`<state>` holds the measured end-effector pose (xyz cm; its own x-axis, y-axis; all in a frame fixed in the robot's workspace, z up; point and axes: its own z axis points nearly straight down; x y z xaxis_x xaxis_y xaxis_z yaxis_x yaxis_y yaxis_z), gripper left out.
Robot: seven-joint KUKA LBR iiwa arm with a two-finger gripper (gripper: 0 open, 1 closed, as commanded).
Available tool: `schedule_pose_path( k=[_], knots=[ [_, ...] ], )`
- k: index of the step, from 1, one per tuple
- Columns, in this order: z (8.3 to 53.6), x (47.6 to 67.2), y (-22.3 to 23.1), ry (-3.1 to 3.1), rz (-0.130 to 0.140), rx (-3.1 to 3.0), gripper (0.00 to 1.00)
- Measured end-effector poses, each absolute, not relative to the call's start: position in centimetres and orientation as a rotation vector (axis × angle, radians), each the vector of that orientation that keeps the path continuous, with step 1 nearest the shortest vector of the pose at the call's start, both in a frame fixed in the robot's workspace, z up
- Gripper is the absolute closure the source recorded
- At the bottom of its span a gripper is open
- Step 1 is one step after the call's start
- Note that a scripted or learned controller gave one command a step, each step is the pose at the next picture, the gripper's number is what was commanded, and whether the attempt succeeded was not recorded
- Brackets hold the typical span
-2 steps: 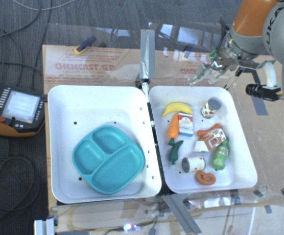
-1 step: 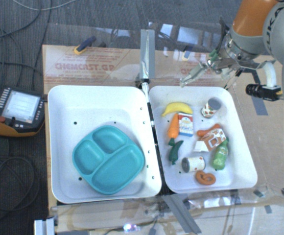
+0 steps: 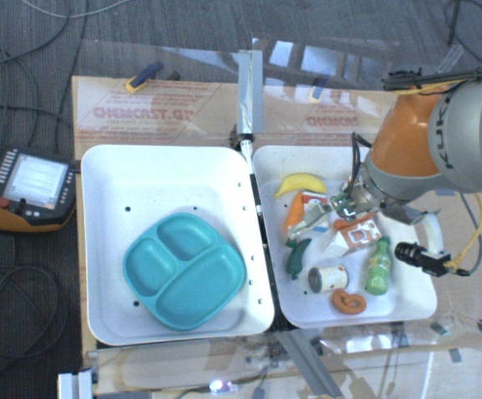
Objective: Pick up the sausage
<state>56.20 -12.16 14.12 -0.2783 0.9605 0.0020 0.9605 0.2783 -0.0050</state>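
The sausage [image 3: 349, 302], curled and orange-brown, lies near the front of the right bin [image 3: 407, 310], well below the gripper [image 3: 343, 202] and apart from it. The gripper's state cannot be determined; it appears low over the clutter, the banana [image 3: 299, 184] to its left and the green bottle [image 3: 378, 266] below-right.

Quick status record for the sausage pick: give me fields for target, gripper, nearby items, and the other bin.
target: sausage, curled, orange-brown, near front edge of right bin
gripper: gripper low over the bin's middle, apart from the sausage
nearby: white can, green bottle
also in bin: banana, carrot
left bin: teal divided plate
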Motion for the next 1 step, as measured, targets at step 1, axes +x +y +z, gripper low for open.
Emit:
schedule_pose_path(
  k=[1],
  knots=[
    [16.21,52.77,-15.25,-2.511,0.005,-1.882,0.0]
  ],
)
